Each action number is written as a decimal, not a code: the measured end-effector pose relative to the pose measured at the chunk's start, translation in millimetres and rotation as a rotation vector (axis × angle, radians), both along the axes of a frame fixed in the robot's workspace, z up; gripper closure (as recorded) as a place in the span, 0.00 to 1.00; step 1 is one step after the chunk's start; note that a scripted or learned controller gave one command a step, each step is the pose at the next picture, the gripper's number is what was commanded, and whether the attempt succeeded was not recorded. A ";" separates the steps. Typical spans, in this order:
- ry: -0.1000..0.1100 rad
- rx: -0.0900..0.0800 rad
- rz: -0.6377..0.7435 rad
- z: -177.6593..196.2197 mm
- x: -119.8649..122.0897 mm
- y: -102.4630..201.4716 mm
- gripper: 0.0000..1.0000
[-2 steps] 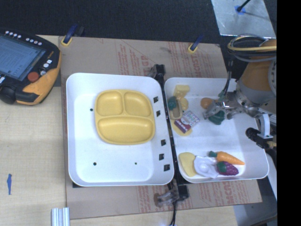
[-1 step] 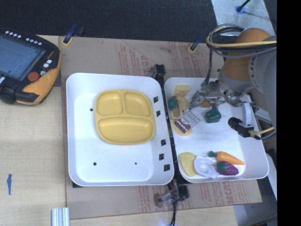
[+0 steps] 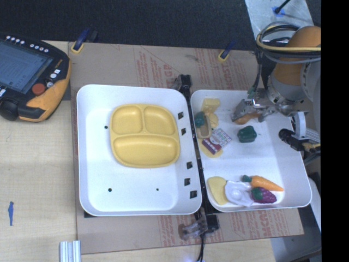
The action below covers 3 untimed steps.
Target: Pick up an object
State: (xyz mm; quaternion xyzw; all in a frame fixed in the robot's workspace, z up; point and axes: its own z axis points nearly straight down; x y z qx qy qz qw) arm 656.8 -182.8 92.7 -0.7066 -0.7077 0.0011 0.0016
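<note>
Yellow three-part plate (image 3: 145, 135) in white left bin (image 3: 92, 190), white right bin (image 3: 289, 162) with orange carrot (image 3: 266, 183), purple eggplant (image 3: 263, 196), dark green pepper (image 3: 247, 134), grey arm (image 3: 308, 86) with orange band (image 3: 305, 37), tan bench (image 3: 32, 168)

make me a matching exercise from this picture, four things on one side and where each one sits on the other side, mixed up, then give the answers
Things:
1. yellow divided plate
2. carrot
3. green pepper
4. teach pendant

Places:
A. on the bench, left of both bins
B. front of the right bin, beside a purple item
C. middle of the left bin
D. middle of the right bin, just below the gripper

Pairs: 1-C, 2-B, 3-D, 4-A
</note>
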 end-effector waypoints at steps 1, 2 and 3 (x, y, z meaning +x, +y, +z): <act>0.001 -0.001 0.005 -0.6 -0.6 38.3 0.00; 0.004 -0.001 -0.003 -1.0 -61.0 -13.6 0.00; 0.000 -0.002 0.003 10.3 -57.7 -12.1 1.00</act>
